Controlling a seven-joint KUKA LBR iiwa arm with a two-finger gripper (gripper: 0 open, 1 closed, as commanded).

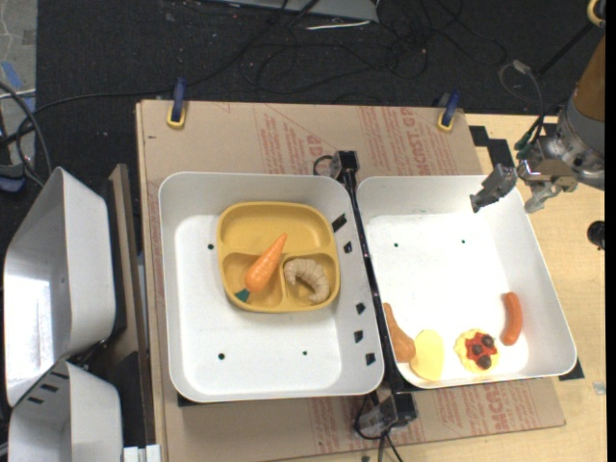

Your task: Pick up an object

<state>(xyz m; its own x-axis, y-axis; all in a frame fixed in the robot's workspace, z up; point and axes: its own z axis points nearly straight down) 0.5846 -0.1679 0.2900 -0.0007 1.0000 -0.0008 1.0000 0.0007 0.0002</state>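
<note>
Two white bins sit side by side. Far left of the gripper (512, 189), the left bin (192, 354) holds a yellow divided plate (279, 224) with a toy carrot (266, 263) and a curled shrimp (308, 277). Below the gripper, the right bin (452, 258) has a sausage (511, 317), a small pizza (478, 349), a yellow slice (428, 352) and an orange drumstick (397, 335) along its near edge. The fingers are spread open, holding nothing, hovering over that bin's far right corner, with the arm (589, 114) coming in from the right.
</note>
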